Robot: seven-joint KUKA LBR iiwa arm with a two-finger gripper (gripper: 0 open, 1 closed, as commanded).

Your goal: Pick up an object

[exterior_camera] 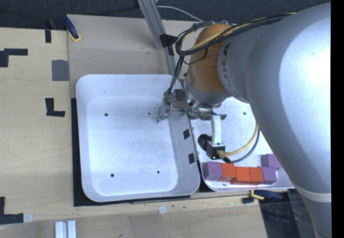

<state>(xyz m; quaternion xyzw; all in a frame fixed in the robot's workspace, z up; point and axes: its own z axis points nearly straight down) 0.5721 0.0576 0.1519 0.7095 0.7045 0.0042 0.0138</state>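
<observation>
My tool (163,110) is hanging over the shallow white plastic bin (129,135); I cannot tell its state. Purple and orange blocks (242,172) are lying well to its right.

The arm (290,86) hides most of the right bin (236,110) and partly covers the blocks (244,172).

The grey arm (290,97) reaches in from the right, its orange band (207,62) directly above the wrist. Below the band the end effector (164,110) points down and leftward, its tip small and blurred.
</observation>
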